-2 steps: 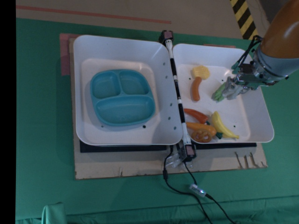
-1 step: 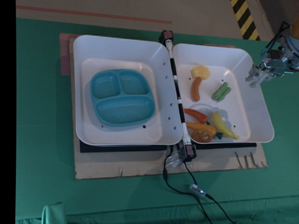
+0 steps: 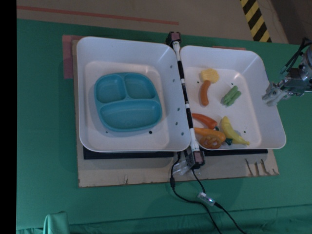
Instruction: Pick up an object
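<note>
The right bin holds toy food. A yellow corn piece lies near its back, with an orange sausage just in front of it and green beans to the right. Near the front lie an orange-red carrot, a yellow banana and an orange pretzel-like piece. My gripper hangs at the bin's right rim, right of the green beans, with nothing seen between its fingers.
The left bin bears a blue divided plate. A black-and-white bar runs between the bins. A cable trails over the green cloth at the front. Cardboard lies under both bins.
</note>
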`<act>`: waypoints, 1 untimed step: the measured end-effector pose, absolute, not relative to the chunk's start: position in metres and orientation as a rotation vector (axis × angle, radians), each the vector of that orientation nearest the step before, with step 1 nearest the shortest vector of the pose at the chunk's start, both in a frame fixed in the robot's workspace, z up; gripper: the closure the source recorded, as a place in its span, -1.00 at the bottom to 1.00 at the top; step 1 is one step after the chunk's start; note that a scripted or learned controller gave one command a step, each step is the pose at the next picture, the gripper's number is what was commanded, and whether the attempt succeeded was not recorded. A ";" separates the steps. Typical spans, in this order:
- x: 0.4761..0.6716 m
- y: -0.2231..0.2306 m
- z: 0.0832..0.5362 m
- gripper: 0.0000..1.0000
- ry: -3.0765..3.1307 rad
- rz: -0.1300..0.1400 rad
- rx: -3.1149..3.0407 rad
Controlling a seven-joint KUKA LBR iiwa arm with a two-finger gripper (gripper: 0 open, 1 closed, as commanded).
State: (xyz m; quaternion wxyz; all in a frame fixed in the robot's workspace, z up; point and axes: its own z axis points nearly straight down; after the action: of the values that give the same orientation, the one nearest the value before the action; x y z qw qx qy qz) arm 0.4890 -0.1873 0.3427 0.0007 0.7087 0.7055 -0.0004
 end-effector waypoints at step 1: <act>0.501 -0.187 0.294 1.00 2.216 -0.002 2.225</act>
State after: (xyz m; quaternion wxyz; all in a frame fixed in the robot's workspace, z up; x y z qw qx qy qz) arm 0.5010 -0.1873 0.2936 0.0007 0.7087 0.7056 -0.0006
